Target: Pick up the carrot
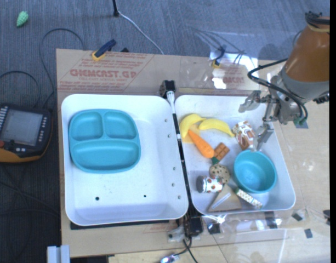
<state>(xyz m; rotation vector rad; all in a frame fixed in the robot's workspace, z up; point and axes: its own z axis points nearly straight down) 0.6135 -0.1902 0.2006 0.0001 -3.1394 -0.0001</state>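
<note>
The carrot (201, 144) is orange and lies aslant in the right bin (285, 199), near its left wall, just below a yellow banana (205, 125). Its lower end touches a small brown cracker (221, 150). My gripper (257, 119) hangs over the right side of the same bin, well to the right of the carrot and a little farther back. Its fingers (265, 133) stand apart, open, with nothing between them. A small printed can (243, 134) lies between the gripper and the carrot.
A blue bowl (255, 171) sits at the right bin's front right. A cookie (218, 172), a small tin (211, 185) and a wrapped bar (247, 198) lie in front of the carrot. The left bin (80, 201) holds a blue divided plate (104, 139).
</note>
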